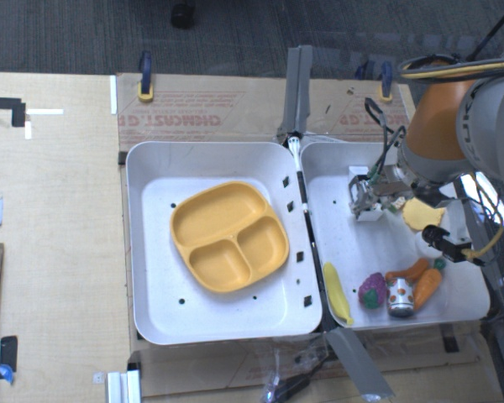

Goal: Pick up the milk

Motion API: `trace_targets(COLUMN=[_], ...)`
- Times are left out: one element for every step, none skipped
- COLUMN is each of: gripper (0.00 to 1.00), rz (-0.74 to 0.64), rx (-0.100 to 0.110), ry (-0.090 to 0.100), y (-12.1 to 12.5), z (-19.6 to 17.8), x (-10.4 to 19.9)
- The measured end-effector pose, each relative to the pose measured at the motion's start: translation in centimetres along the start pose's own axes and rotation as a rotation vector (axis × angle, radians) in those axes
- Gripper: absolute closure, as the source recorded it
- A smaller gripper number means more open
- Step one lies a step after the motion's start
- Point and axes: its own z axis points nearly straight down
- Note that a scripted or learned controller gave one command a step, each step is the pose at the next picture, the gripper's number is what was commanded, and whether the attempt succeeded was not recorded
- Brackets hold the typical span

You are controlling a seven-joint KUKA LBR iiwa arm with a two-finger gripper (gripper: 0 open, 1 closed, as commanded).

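The milk [370, 212] looks like a small white carton, lying in the upper middle of the right bin [336, 175]. Most of it is hidden under the gripper. My gripper [365, 198] hangs directly over it at the end of the grey arm with the orange band [441, 120], low in the bin and touching or almost touching the carton. I cannot make out from this slant whether the carton is gripped.
A pale yellow flat piece [422, 216] lies just right of the gripper. Along the right bin's front sit a yellow banana [337, 293], purple grapes [371, 290], a can [401, 297] and a carrot [427, 284]. The left bin [151, 292] holds a yellow divided plate [228, 235].
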Motion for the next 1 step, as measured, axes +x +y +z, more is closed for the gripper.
trace_targets(gripper=[1.0], rz=[-0.011], rx=[0.001], ry=[0.001], y=[2.03], z=[-9.02], x=[3.02])
